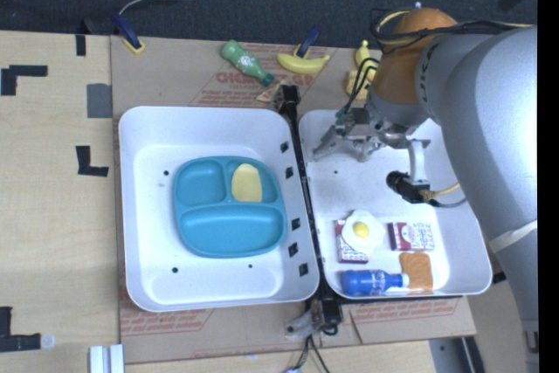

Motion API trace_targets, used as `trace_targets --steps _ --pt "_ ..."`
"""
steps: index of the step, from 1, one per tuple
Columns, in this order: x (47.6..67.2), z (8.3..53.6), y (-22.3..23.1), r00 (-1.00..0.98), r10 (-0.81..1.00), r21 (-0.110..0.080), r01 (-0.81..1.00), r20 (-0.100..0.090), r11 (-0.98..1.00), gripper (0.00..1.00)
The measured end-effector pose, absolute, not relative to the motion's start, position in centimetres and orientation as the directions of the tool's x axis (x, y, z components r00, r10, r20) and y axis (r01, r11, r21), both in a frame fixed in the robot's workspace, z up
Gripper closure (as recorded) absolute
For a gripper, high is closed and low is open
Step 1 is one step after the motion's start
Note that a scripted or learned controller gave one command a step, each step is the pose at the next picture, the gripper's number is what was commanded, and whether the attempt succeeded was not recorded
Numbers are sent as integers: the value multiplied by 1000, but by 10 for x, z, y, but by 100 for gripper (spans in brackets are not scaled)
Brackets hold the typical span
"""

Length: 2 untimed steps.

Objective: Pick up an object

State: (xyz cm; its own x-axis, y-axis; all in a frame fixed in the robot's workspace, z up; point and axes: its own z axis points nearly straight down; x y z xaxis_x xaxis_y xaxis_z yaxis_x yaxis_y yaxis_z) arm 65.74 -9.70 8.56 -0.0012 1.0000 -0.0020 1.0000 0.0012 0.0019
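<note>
My gripper point(345, 146) hangs over the far left part of the right bin point(454, 214), its fingers open with nothing between them. Near the bin's front lie a fried-egg toy point(359, 231) on a red carton point(348, 251), a red and white packet point(412, 236), a blue bottle point(371, 281) on its side and an orange toast-like piece point(417, 272). The gripper stands well behind these, over bare bin floor. The grey arm with its orange band covers the bin's far right corner.
The left bin point(144, 144) holds a blue divided plate point(229, 210) with a yellow piece point(246, 183) in one compartment. Beyond the bins lie a green bottle point(244, 61), a toy banana point(303, 61) and a yellow item point(360, 70). A black divider point(295, 179) separates the bins.
</note>
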Motion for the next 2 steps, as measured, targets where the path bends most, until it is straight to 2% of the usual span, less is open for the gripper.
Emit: trace_targets --steps 2 --pt "668 94 -99 -2 1000 0 1000 0 2 0"
